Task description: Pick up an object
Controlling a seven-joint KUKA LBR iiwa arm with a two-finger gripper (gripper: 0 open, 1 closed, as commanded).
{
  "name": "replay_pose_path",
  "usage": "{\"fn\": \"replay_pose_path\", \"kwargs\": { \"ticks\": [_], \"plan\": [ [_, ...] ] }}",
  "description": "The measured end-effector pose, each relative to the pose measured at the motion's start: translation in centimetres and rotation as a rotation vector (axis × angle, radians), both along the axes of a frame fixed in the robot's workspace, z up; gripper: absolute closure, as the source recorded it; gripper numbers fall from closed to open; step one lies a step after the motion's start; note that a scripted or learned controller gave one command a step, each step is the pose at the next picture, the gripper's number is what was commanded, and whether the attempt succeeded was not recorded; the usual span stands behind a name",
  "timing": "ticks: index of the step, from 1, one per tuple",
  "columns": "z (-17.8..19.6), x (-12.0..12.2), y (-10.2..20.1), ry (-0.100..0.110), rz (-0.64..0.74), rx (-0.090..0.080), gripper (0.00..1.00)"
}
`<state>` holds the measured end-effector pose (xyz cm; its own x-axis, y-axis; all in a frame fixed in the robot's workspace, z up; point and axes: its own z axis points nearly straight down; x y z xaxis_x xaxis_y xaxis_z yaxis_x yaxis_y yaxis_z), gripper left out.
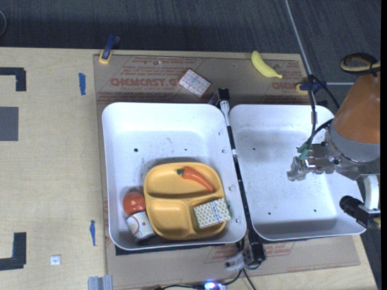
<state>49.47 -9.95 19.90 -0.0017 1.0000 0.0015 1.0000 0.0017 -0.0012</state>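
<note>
Two shallow white bins sit side by side on the table (48,162). The left bin (121,125) holds one yellow divided tray (158,213), and three things crowd its near end. One orange carrot-shaped toy (195,176) lies in the tray's upper compartment, its long axis running from upper left to lower right, the thicker end toward the lower right. One small patterned packet (211,213) rests in the tray's lower right compartment, tilted slightly. One small bottle with a red-orange top (136,213) lies just beside the tray at its left, touching the bin's near left corner.

The right bin (272,204) has the jaws (300,168) over it, toward its right side, at the end of the grey arm with the orange band (363,110). I cannot tell how the jaws stand; nothing shows between them.

Beyond the bins, one yellow banana (265,66) lies on a brown cardboard sheet (145,77), its long axis running upper left to lower right. One small patterned square packet (194,82) lies on the same sheet, near the left bin's far edge.

The table is pale wood with black corner marks and short strips of blue tape. Dark grey carpet lies beyond it.
</note>
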Motion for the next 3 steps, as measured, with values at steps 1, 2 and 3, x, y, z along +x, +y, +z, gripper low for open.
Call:
{"fn": "replay_pose_path", "kwargs": {
  "ticks": [1,2,3],
  "plan": [
    [2.2,-1.4,8.5,-0.002,0.0,0.0,1.0],
    [-0.9,-1.5,1.4,0.0,-0.002,-0.001,1.0],
    [0.0,-1.4,2.5,-0.005,0.0,-0.002,1.0]
  ]
}}
